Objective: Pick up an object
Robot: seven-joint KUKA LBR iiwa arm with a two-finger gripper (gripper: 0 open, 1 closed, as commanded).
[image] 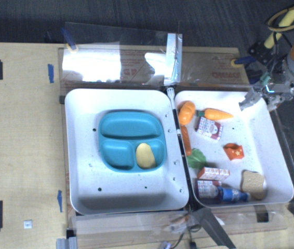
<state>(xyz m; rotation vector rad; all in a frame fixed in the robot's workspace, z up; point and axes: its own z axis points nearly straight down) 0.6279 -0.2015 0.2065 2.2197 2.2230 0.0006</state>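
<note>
Objects for picking lie scattered in the right bin (279,139). At its far left corner sits an orange (187,112), with a carrot (218,114) beside it along the far wall. A small carton (209,128) lies just nearer than those two. Against the bin's left wall runs a thin orange stick (186,139), and a green piece (195,158) lies at that stick's near end. A red piece (234,151) sits about mid-bin. Along the near wall are a second carton (213,174), a blue bottle (227,194) lying flat, and a brown bread slice (253,183) toward the near right corner.

The gripper (261,98) hangs over the bin's far right corner, apart from every object and holding none. Whether it is spread or pressed together I cannot tell.

Left of this bin, touching it, the left bin (79,139) holds a blue tray (129,126) with a yellow lump (145,155) in its near right compartment.
</note>
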